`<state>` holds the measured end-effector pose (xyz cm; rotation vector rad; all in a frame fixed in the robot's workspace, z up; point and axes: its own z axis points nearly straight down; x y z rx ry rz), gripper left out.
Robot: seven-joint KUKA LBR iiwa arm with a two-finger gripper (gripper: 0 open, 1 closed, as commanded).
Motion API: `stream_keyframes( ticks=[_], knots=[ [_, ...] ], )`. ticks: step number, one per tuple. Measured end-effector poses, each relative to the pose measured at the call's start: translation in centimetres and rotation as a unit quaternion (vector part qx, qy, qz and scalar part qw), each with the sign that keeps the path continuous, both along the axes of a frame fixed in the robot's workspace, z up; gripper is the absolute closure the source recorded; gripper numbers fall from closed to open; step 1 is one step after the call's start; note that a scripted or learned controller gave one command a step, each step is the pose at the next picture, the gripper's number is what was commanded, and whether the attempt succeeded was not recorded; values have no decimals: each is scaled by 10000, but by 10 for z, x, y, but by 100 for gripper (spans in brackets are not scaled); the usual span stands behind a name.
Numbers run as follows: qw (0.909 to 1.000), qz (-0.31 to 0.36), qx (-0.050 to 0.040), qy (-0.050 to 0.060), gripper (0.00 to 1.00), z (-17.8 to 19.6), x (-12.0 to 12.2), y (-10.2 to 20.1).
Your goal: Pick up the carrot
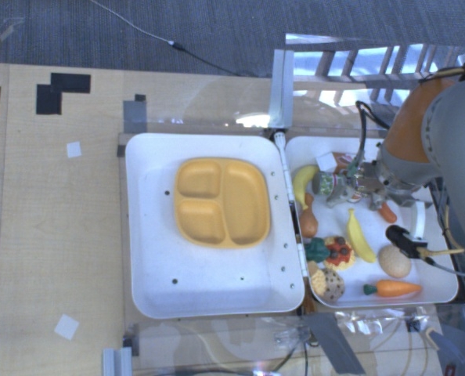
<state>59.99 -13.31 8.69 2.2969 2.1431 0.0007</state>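
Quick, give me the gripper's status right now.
Gripper: cannot be told whether open or shut. It is low in the right bin, apart from the carrot near the bin's front edge.

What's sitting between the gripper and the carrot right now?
In the camera view, a yellow banana and a beige egg-shaped piece lie between the gripper and the carrot.

Looked like a robot lab: a pale wood table (pixel 52 233) with black marker squares (pixel 63 91), two white bins (pixel 150 288) bolted down, loose cables (pixel 123 18), grey carpet (pixel 217 14).
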Motion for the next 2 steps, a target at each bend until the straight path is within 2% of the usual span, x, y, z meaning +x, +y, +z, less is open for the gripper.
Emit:
stream_keyframes(
  ticks=[1, 2],
  knots=[
    [9995, -322, -5, -51, 0, 2, -45, 37],
    [9996, -277, -7, -93, 100, 14, -42, 38]
  ],
)
